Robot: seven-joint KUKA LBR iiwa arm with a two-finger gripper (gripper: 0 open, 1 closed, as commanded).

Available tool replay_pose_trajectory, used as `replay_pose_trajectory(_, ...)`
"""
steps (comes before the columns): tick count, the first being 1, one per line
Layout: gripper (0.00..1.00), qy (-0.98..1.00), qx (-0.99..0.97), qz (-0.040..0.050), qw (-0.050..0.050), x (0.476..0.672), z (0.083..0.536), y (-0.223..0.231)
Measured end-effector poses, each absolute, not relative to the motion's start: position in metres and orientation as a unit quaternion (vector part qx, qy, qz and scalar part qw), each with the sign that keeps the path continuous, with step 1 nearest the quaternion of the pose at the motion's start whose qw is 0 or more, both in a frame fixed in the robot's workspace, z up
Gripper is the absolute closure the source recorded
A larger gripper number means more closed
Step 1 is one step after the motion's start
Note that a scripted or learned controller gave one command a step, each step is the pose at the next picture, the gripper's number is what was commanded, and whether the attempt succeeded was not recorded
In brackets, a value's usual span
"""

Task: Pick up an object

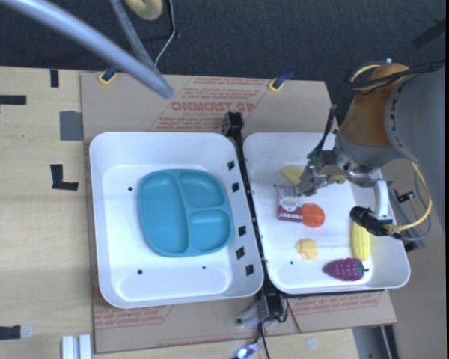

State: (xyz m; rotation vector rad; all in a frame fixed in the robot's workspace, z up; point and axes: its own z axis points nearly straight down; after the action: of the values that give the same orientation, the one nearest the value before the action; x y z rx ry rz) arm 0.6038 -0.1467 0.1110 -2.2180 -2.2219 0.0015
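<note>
- The grey arm with the orange band is reaching in from the right and hanging over the right-hand shallow white bin.
- The two-finger gripper is pointing down toward the bin floor, with its tip sitting just above the small red-and-white packet.
- Finger state: cannot tell (the fingers are merging with the dark wrist hardware from this angle).
- Nothing is showing between the fingers; every object is lying on the bin floor.
- The packet is lying near the bin's middle, touching the round orange fruit-shaped toy on its right.
- A pale yellow rounded piece is lying just behind the packet, partly covered by the gripper.
- A small yellow lumpy toy is sitting nearer the front, well apart from the gripper.
- A purple plastic grape bunch is resting by the front wall, just beside a yellow corn-cob toy lying lengthwise near the right wall.
- The left-hand shallow white bin is holding a blue divided plastic plate (three compartments), lying flat near its centre.
</note>
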Motion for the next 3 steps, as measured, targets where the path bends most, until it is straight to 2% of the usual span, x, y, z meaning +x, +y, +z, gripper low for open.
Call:
replay_pose_trajectory(2, 1.0, -0.707, -0.707, -0.0006, -0.001, 0.598, 0.215, -0.158)
replay_pose_trajectory(3, 1.0, -0.707, -0.707, 0.0, 0.0, 0.599, 0.219, -0.158)
